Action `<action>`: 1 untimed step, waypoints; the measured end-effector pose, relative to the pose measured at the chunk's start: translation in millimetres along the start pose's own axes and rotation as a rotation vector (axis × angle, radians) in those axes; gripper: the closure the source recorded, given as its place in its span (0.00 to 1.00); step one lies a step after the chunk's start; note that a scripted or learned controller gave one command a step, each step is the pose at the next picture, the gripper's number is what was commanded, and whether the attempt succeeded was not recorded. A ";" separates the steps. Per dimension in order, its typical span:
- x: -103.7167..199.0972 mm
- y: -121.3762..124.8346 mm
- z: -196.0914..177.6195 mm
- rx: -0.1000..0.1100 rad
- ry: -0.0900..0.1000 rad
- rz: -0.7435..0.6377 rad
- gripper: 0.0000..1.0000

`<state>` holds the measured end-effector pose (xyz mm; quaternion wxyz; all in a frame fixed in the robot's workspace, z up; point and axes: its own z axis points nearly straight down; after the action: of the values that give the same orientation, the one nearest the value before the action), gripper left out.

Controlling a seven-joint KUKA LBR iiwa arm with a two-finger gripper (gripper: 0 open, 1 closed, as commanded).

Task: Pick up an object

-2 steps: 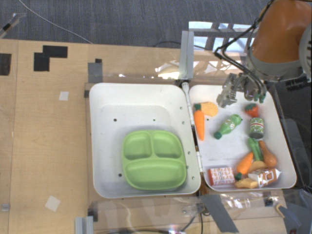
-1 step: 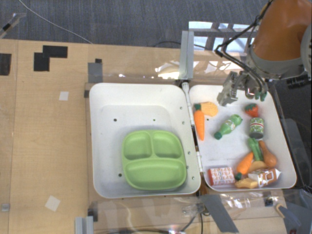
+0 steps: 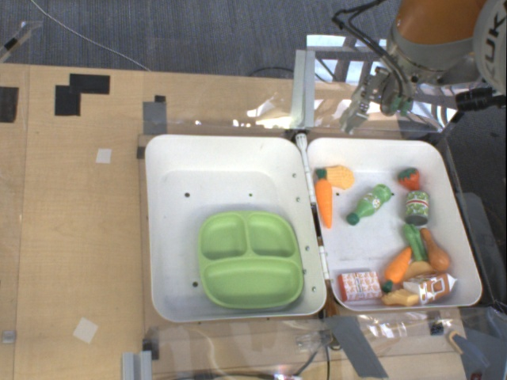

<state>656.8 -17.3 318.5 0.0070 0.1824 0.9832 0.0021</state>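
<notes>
The arm (image 3: pixel 444 14) hangs over the far right corner of the bench (image 3: pixel 71 236), its orange band uppermost, and the gripper (image 3: pixel 372 101) sits just beyond the far rim of the right bin (image 3: pixel 372 153). Its fingers are too small and cluttered against the metal frame behind them to make out, so I cannot tell whether they are open or closed; nothing can be seen held there.

The 2 white bins lie side by side. The left bin (image 3: pixel 182 165) carries a green divided plate (image 3: pixel 249 258) with 3 compartments, set toward its near right part.

All the loose toys are in the right bin. Along its left wall lies a carrot (image 3: pixel 323 202), pointing toward the near side, with a yellow-orange piece (image 3: pixel 341 177) just beside its top. A green bottle (image 3: pixel 370 203) lies tilted near the middle. At the far right is a red tomato-like piece (image 3: pixel 409 179), and just nearer than it stands a small can (image 3: pixel 417 207). Nearer still, a green vegetable (image 3: pixel 414 240), a brown-orange piece (image 3: pixel 436 252) and another carrot (image 3: pixel 398 266) crowd together. In the near right corner lie a red-and-white box (image 3: pixel 358 285), a yellow piece (image 3: pixel 400 297) and a white carton (image 3: pixel 432 286).
</notes>
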 end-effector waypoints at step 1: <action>81.7 -8.2 89.6 0.005 0.013 -0.040 1.00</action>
<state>578.8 4.5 227.7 0.0000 0.1629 0.9866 0.0008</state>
